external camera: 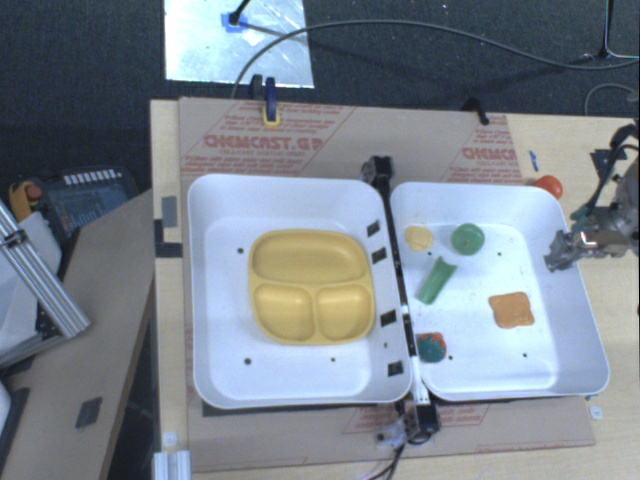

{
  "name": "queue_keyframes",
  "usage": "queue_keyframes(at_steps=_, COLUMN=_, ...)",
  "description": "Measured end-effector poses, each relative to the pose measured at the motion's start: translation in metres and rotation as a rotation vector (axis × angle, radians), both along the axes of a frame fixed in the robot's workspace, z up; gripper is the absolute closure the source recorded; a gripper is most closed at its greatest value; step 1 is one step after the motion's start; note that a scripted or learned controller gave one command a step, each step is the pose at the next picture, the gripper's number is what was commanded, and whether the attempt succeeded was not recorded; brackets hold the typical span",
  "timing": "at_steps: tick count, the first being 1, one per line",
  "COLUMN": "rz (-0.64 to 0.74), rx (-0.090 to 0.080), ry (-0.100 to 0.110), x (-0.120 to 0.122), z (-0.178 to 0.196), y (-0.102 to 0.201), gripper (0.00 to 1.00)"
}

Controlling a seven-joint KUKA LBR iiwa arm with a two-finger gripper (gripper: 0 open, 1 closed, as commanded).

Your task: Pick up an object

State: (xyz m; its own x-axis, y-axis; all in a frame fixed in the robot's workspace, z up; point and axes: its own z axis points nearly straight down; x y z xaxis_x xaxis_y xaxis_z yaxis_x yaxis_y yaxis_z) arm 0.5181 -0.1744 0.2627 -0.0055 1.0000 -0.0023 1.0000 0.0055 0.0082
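The orange toast piece [511, 310] lies flat in the right bin [560, 368], near its right wall; my jaws [562, 251] hover over that rim, their spread unclear; descending here, I'd likely strike the wall.

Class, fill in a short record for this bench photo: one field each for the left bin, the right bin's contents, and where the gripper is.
left bin: holds a yellow divided tray
right bin: pale yellow piece, green round object, green stick, orange flat piece, teal and red object
gripper: at the right bin's right rim, holding nothing that shows
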Motion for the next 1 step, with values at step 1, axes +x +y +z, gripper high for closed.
queue_keyframes(at_steps=1, rz=0.001, rx=0.002, ry=0.007, x=-0.0036, z=-0.0093, y=0.0584, gripper=1.0)
